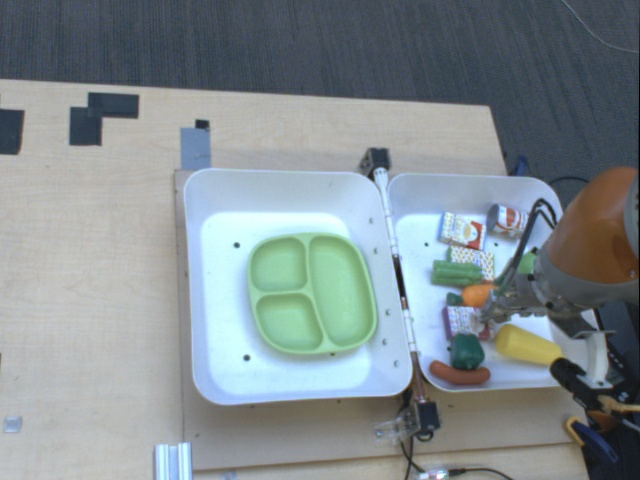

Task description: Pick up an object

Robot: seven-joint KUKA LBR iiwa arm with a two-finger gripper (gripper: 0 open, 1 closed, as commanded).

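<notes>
Divided plate (312, 294) in left bin (215, 298); toys (466, 263) right.

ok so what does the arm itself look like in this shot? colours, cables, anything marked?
The arm has a rounded orange band above a grey wrist section. Thin black cables loop along its left side toward the gripper, which looks slim, metallic and grey. No markings are legible. Too small to make out finger detail.

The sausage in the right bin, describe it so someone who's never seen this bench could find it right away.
Find the right bin, the one crowded with small toy foods. Follow its near edge to the sausage, lying flat just below a green toy vegetable. It is the only reddish-brown, rounded, elongated piece there; the yellow piece beside it is thicker.
</notes>
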